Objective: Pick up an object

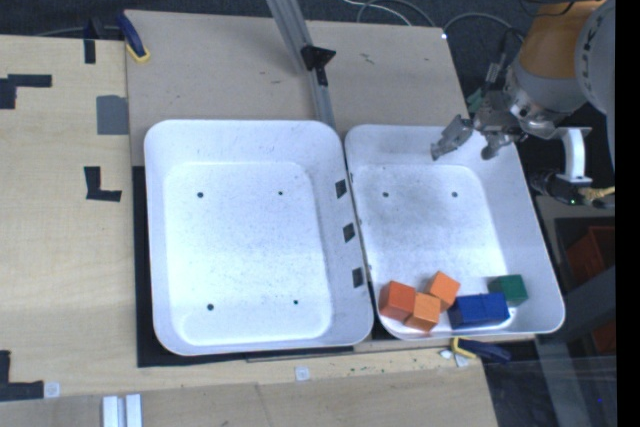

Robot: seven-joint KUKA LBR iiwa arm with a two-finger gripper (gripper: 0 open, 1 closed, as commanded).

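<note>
Orange, blue and green blocks sit bunched in the near corner of the right bin (520, 215). An orange block (399, 298) lies farthest left, a second orange block (425, 311) touches it on the right against the near rim, and a third orange block (444, 288) sits tilted just behind that one. To their right a blue block (478, 311) (longer than the others, lying flat) rests along the near wall, with a small green block (511, 289) just behind its right end. All look like plain solid-coloured pieces with squared edges.

Beside this, the left bin (165, 215) shows its speckled white floor with a few dark dots. Both bins stand on a pale wooden worktop (60, 245) marked with dark tape.

Farther back, the gripper (466, 143) hangs over the far rim of the right bin, well apart from the blocks, its two fingers spread with nothing between them. A slanted metal bar (285, 0) rises behind the bins.
</note>
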